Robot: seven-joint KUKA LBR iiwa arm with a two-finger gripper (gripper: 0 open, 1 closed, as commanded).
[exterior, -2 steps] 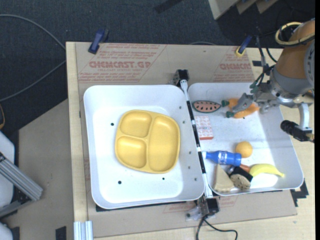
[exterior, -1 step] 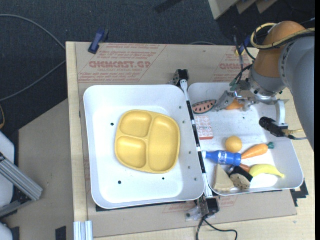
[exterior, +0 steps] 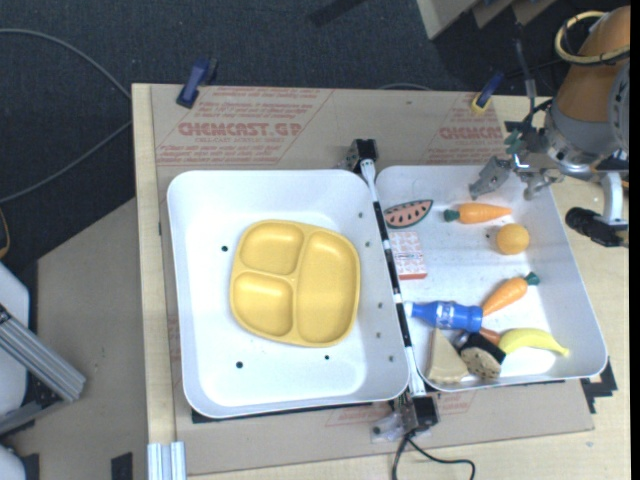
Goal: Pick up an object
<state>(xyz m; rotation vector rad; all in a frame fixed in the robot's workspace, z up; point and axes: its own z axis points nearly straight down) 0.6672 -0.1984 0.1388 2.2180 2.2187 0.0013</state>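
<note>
The gripper hangs over the right bin's far corner, fingers seemingly spread, holding nothing. The nearest carrot lies just beneath; it should drop straight and straddle its middle.

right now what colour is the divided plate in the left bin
Yellow, the divided plate, seen in the camera view.

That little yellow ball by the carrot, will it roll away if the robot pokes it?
Probably yes. The yellow ball looks round, sits free on the right bin's smooth white floor, and touches nothing. Its rounded sides might also slip out of a pinch.
</note>
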